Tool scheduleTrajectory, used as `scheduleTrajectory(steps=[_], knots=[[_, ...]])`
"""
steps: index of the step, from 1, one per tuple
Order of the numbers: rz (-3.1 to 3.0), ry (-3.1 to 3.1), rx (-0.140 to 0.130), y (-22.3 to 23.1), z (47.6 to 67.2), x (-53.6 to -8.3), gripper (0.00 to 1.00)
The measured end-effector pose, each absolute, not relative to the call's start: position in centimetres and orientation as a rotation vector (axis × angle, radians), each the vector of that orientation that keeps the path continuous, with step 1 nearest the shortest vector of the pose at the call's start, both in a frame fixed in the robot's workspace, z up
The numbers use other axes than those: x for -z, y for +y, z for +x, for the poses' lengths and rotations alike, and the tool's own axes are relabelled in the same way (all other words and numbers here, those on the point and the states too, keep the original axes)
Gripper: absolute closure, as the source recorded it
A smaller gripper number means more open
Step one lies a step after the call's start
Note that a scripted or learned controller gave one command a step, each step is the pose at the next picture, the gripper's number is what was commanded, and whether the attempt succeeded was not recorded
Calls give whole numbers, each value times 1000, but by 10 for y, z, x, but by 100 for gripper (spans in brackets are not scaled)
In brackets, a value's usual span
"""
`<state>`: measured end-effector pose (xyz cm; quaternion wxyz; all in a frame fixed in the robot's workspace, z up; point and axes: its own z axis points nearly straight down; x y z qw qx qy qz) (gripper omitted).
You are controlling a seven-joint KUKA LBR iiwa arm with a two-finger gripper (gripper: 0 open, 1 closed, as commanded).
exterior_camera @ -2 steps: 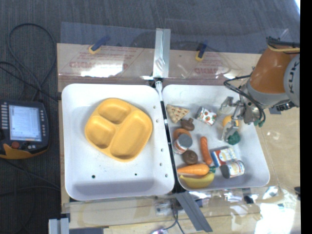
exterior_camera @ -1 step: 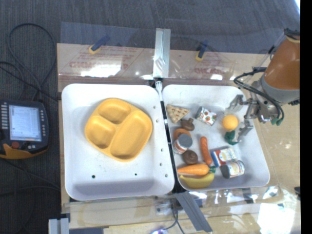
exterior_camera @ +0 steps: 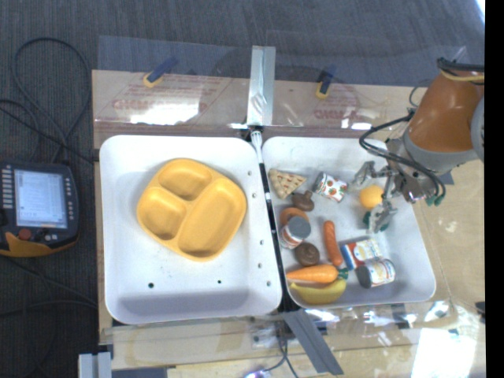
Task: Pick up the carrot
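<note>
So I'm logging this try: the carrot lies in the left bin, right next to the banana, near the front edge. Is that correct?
Not quite. The carrot lies in the right bin, not the left one. The rest holds: it sits right next to the banana, near the front edge. The camera view shows this. The left bin holds the yellow divided plate.

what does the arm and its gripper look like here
The arm enters from the right as a rounded grey body with a broad orange band above the wrist. Thin black cables loop out from the wrist toward the left. Below it sits a small metal gripper of grey and silver parts with slim fingers and a few greenish bits near the tips.
</note>
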<state>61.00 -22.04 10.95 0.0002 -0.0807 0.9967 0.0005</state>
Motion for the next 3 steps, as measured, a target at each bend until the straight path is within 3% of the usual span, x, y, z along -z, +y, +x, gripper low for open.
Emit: scheduleTrajectory(steps=[1, 2, 3], knots=[[-85, 3130, 2, -223, 622, -90, 0], [-83, 3119, 5, -223, 625, -104, 100], [-83, 3121, 4, -223, 625, -103, 0]])
